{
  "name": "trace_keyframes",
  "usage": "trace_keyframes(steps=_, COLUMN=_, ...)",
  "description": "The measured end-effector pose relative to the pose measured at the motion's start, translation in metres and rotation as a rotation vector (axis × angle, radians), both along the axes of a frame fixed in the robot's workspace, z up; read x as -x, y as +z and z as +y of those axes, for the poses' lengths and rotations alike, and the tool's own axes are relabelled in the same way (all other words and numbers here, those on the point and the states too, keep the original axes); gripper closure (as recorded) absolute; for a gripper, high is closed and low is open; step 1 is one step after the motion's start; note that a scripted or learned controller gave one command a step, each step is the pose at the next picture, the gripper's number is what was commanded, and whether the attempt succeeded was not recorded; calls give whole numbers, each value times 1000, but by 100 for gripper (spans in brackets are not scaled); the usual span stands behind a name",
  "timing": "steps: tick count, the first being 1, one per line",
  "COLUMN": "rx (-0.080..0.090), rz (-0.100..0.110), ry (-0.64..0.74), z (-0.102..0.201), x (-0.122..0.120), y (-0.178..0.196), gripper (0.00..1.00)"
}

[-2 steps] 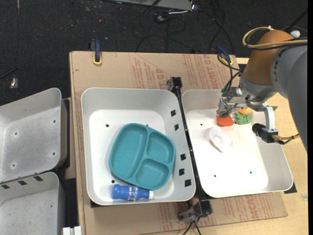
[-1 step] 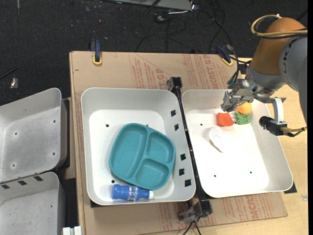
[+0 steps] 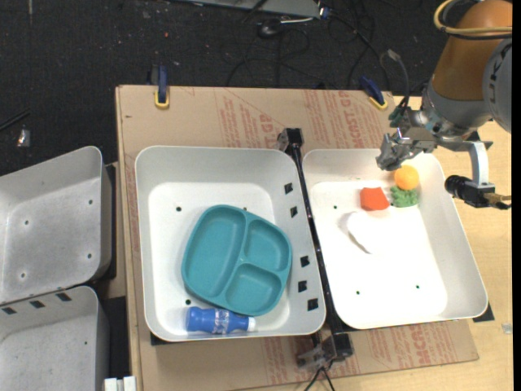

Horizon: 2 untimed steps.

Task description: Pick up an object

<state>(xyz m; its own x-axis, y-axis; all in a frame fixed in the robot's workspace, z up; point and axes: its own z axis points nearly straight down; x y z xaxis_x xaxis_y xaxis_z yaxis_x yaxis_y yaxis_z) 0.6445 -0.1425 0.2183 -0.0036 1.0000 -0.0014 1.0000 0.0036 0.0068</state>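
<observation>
In the right bin lie a red-orange block, a yellow-orange ball with a green piece just below it, and a white object that is hard to tell from the bin floor. My gripper hangs over the bin's far side, just up and left of the ball and above the block. Nothing shows in its grasp. The left bin holds a teal divided plate and a blue bottle lying along the near wall.
A black divider with clips runs between the two bins. Spare white bin lids sit to the left of the bench. Clamps hold the cardboard base at the back. A cable and fitting hang off the wrist at right.
</observation>
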Motion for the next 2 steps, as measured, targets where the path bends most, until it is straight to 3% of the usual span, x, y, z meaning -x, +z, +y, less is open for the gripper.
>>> trace_keyframes(steps=1, rx=0, rz=2, ry=-1, z=0, x=-1, y=31, gripper=100)
trace_keyframes(steps=2, rx=-3, rz=6, ry=4, z=52, x=15, y=39, gripper=100)
